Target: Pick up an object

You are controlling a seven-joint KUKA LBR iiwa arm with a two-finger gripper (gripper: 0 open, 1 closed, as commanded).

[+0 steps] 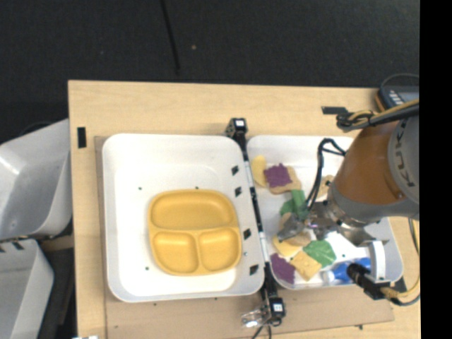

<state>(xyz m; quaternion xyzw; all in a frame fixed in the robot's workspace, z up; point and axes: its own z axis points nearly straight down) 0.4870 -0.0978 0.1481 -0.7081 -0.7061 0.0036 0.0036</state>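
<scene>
My gripper (pixel 292 226) reaches down into the right bin (pixel 392 270), low over a heap of small objects. Its metal fingers sit beside a dark green piece (pixel 294 205) and just above a pale yellow piece (pixel 288 246). Around them lie a purple-topped tan block (pixel 279 178), a light green piece (pixel 321 251), a tan cracker-like square (pixel 306 263), a purple piece (pixel 282 267) and a blue item (pixel 351 270). The arm's orange band (pixel 371 167) hides part of the bin behind it.
The left bin (pixel 127 161) holds a yellow three-compartment tray (pixel 193 232). A thin divider with black clips (pixel 248 210) runs between the bins. A black cable (pixel 321 164) loops beside the wrist. Bare wooden bench (pixel 176 104) surrounds both bins.
</scene>
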